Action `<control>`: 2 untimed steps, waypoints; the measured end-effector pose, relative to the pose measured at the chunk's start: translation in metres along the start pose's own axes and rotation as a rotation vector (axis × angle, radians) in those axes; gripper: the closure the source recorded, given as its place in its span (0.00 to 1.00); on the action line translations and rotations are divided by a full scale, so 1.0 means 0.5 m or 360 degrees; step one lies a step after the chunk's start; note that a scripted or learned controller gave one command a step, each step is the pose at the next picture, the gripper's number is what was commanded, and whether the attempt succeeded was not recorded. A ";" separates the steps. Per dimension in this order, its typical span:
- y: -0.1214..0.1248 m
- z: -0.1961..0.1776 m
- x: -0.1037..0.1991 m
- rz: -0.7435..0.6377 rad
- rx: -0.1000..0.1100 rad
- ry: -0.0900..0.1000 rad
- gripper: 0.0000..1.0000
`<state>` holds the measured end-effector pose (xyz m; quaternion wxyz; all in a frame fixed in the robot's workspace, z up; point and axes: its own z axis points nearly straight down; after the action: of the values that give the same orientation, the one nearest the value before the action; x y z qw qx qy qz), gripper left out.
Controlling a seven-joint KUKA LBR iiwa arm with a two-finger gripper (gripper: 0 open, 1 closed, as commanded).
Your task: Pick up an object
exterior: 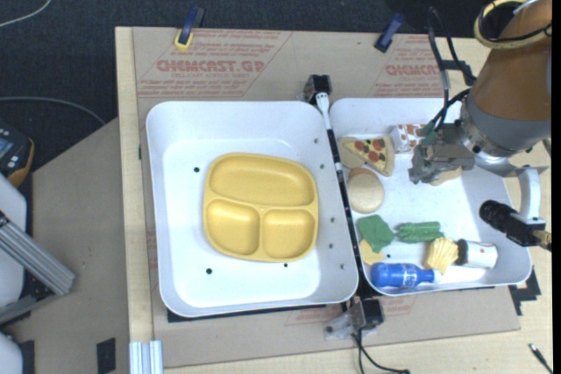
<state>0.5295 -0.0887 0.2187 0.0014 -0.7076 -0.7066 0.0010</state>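
From my station I see the jaws point(431, 164) low in the right bin point(517, 280), over its far half, just right of the pizza slice point(369, 151) and a small red-and-white item point(405, 135); I cannot tell whether they are spread or pressed together, and I see nothing pinched between them.

The candidates all lie in that bin: a tan bun point(365, 191), a green leafy piece point(377, 232), a green pod point(418, 231), a yellow ridged piece point(442, 254), a blue bottle point(401, 276) and a white tube point(478, 255) along the near wall.

My worry is crowding; a closing grip could nudge the slice or pinch two pieces at once (the toys look like smooth, hard plastic, so a rounded one could squirt out). The flat slice offers little edge to catch; the bun is domed and slippery-looking.

The left bin point(166, 188) holds a glossy yellow divided tray point(259, 206), three shallow wells; both bins sit on the counter point(131, 83).
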 end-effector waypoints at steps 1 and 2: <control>0.015 -0.027 0.027 -0.0006 -0.0010 -0.0002 1.00; 0.016 0.010 0.010 0.0000 0.0001 0.0000 1.00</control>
<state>0.5374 -0.0837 0.2138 0.0015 -0.7075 -0.7067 0.0011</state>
